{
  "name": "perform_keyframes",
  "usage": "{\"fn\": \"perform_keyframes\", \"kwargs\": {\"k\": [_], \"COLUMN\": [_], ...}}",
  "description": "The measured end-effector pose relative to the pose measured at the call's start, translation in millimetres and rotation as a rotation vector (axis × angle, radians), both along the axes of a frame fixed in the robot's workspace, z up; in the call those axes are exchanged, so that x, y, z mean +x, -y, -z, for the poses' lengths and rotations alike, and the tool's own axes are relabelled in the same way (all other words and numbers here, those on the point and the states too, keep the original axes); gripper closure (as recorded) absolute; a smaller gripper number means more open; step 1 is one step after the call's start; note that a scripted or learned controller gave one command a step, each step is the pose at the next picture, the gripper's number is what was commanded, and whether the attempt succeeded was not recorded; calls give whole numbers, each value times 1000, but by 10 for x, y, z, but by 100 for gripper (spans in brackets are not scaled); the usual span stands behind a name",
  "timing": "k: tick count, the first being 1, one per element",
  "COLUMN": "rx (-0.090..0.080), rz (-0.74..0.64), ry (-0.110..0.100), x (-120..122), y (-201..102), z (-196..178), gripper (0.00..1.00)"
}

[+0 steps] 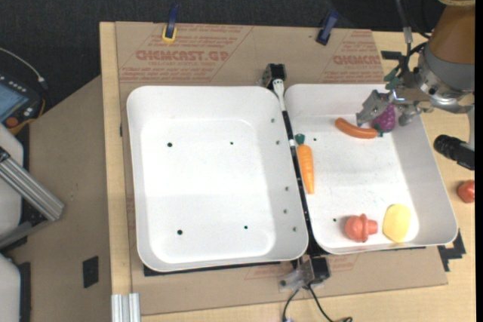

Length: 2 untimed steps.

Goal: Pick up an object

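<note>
The arm (pixel 453 34) reaches in from the right, its orange band showing above the grey wrist, and the claw (pixel 383 111) sits low over the far part of the right bin (pixel 423 177). A purple object (pixel 387 118) lies right at the claw's tip, partly covered by the grey metal. Whether it is actually held I cannot tell, nor whether the claw is open or closed, since the metal parts hide the gap.

Just to the left of the purple object, an orange sausage-shaped piece (pixel 355 130) lies flat on the bin floor, its right end close to the claw. A toy carrot (pixel 305 167) rests along the left edge of the same bin, green top pointing away, against the divider between the two bins. Near the front rim of the right bin sit a red piece (pixel 360 227) and a yellow lemon-like piece (pixel 397 222), side by side and just apart.

The left bin (pixel 151 185) sits beside the right one, the two rims touching. Both bins stand on a brown cardboard sheet (pixel 226 49) covering the worktop, held at the far edge by two clips (pixel 171 26).
</note>
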State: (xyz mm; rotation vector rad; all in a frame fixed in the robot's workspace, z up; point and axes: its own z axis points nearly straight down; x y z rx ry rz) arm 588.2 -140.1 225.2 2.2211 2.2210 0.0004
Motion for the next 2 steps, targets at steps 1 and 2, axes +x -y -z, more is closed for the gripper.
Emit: {"fn": "perform_keyframes", "kwargs": {"k": [1, 2], "rx": [-2, 1], "rz": [5, 6], "ry": [0, -6], "x": [-262, -809], "y": [514, 863], "z": [-152, 61], "gripper": [0, 0]}}
